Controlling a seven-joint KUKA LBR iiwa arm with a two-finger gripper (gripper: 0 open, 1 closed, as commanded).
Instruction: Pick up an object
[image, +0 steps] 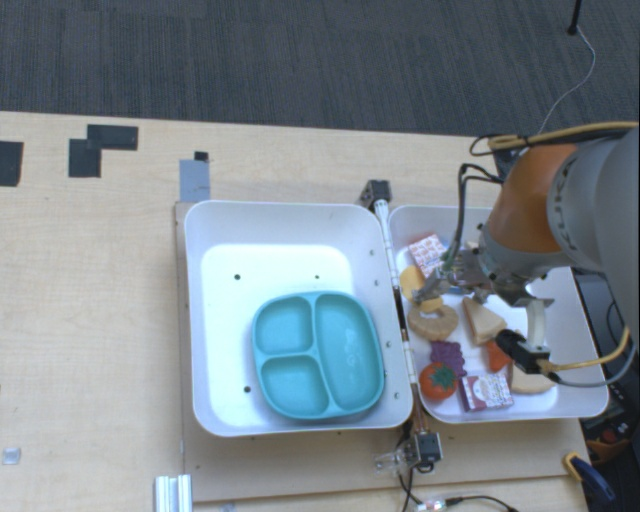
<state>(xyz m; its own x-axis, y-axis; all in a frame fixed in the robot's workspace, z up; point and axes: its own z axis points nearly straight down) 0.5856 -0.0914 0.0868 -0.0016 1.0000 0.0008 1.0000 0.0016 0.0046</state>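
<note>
The right bin (585, 400) holds several toy foods: a pink and white carton (427, 252), a yellow piece (409, 279), a tan ring (433, 323), purple grapes (447, 355), a red tomato (438, 382), a pink box (487, 393) and a tan wedge (483, 322). My gripper (446, 284) reaches in from the right and hangs low over the bin's left part, between the carton and the tan ring. Its tip sits close above the yellow piece and the ring. The wrist body hides what lies under it.
The left bin (215, 300) holds a teal divided plate (318, 354). A metal clamp rail (394, 285) runs between the two bins. The grey and orange arm (545, 205) covers the right bin's upper right. Black cables loop beside the arm.
</note>
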